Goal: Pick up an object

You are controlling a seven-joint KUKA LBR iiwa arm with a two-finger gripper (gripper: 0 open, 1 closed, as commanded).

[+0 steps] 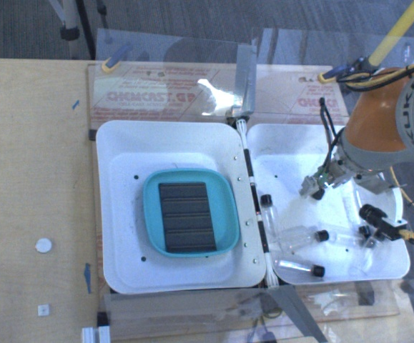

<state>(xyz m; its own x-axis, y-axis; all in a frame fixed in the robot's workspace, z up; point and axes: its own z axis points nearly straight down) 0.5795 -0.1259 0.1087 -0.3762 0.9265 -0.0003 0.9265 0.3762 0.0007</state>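
One grey arm with an orange band (378,120) reaches in from the right and bends down over the right bin (278,145), its hand (315,188) low above the bin's white floor near the middle. Whether the hand is spread or pinching cannot be told. Several clear vials with black caps (299,236) lie below it, and a teal tray (190,211) sits in the left bin (121,148).

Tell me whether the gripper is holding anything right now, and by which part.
Cannot be told. The gripper hangs over the right bin, above clear tubes, with nothing visible between its tips.
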